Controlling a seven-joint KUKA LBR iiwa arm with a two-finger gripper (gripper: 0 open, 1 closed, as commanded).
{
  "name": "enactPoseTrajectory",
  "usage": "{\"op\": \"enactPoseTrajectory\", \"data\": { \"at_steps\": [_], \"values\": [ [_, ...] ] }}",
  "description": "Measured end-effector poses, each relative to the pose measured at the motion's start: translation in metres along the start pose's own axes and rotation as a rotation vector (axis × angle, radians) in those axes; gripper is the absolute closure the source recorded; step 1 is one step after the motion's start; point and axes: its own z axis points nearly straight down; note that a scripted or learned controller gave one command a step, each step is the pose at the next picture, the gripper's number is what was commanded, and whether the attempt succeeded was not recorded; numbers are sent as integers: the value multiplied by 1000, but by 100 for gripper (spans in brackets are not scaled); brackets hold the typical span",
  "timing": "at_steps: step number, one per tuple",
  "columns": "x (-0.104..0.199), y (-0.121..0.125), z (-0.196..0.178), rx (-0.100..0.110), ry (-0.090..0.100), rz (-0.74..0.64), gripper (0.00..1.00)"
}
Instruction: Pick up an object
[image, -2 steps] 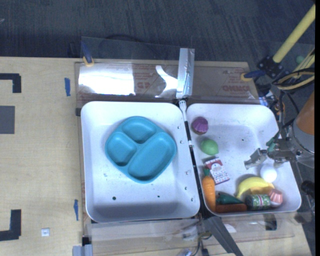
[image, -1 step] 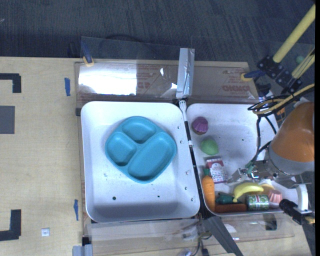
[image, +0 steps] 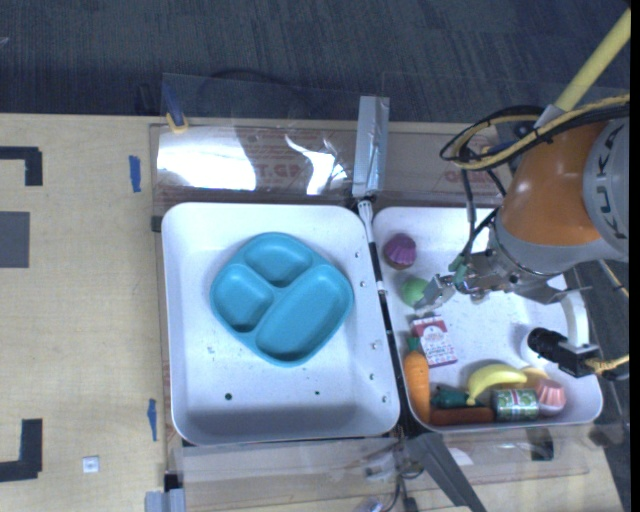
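The blue tray (image: 282, 297) fills the left bin (image: 190, 380), the arm (image: 555, 200) enters at three o'clock, its gripper (image: 440, 290) touching the green ball (image: 414, 290) at the right bin's (image: 500, 330) nine o'clock, grip impossible to tell.

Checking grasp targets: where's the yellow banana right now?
The yellow plastic banana lies in the right white bin, near its front edge, just above the green can and right of the orange carrot.

blue plate (image: 282, 297) | purple ball (image: 400, 250) | yellow banana (image: 495, 378) | orange carrot (image: 417, 384)
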Motion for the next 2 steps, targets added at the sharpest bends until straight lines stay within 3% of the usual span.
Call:
{"op": "enactPoseTrajectory", "data": {
  "at_steps": [1, 2],
  "values": [
    [-46, -20, 94, -5, 1, -243, 0],
    [-48, -16, 81, -20, -9, -241, 100]
  ]
}}
